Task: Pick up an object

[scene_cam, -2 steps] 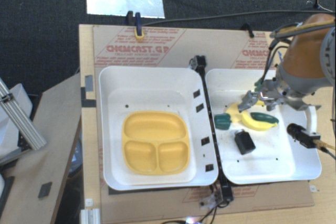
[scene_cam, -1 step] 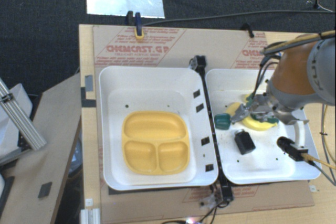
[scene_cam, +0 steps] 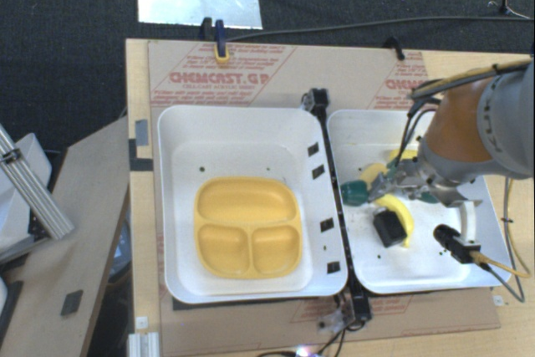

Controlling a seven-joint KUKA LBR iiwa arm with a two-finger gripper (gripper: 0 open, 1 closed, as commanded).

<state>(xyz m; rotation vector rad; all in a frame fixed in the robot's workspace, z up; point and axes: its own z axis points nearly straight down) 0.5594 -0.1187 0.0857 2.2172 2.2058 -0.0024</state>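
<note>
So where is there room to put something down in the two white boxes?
In the left bin, bare floor runs along the back wall behind the yellow divided tray, plus a thin strip down its left side. In the right bin, the front left corner is bare. Its middle is crowded: the gripper, a green object, a yellow object and a black block.

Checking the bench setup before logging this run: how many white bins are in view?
2. The left bin holds a yellow divided tray. The right bin holds small objects, with the arm over it. More items may be hidden beneath the arm.
</note>
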